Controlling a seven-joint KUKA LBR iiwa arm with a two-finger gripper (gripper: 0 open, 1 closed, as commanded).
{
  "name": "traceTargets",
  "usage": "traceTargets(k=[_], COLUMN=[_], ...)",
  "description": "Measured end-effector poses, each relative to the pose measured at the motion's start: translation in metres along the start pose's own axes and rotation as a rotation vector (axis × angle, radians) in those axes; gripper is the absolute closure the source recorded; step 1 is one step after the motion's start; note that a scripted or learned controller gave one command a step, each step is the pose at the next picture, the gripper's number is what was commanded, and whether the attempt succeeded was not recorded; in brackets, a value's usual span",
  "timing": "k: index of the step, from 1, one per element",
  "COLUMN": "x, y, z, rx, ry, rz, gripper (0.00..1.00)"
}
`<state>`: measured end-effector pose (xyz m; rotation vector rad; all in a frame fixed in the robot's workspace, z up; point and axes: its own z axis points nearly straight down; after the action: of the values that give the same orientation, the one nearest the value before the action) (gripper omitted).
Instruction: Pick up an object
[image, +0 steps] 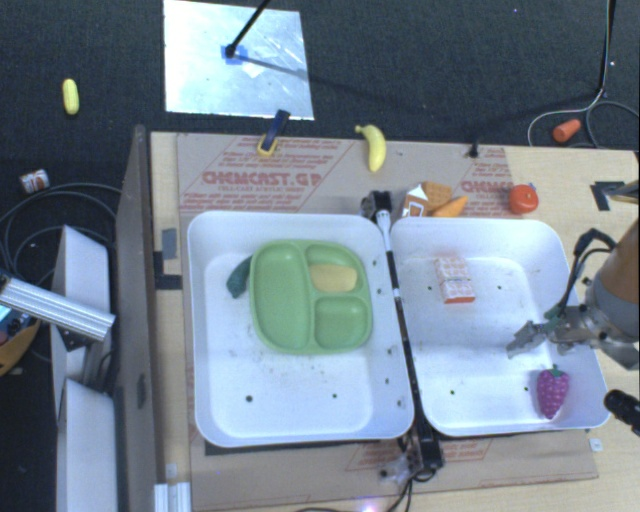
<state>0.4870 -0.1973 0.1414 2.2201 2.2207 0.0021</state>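
Camera view from above gives us both white bins side by side on the bench. Our arm (615, 290) comes in from the right edge, and our gripper (535, 337) hangs over the right bin (500, 400), toward its right side. We see grey metal pieces pointing left at its tip, but we cannot tell whether the jaws are apart or together, and we see nothing between them.

Several things lie in reach. Just below the gripper, near the right bin's lower right corner, sits a purple berry-shaped toy (552, 391); it is close to the gripper but apart from it. Higher up in the same bin, well to the left of the gripper, lies a small red and white box (455, 279).

We find a green divided plate (300, 310) in the left bin (250, 410), with a yellow piece (334, 276) resting in its upper right compartment. A dark green item (238, 277) lies touching the plate's left rim.

Outside the bins, behind them on the board, we see a banana (374, 146), an orange piece (450, 207) beside a small packet and a red round thing (522, 199).
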Motion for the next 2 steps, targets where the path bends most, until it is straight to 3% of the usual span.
traceTargets(k=[1, 2], x=[-0.010, -0.009], y=[0.001, -0.001], z=[-0.056, -0.003], rx=[-0.005, 0.004], ry=[-0.003, 0.001], rz=[-0.002, 0.000], gripper=[0.00, 0.00])
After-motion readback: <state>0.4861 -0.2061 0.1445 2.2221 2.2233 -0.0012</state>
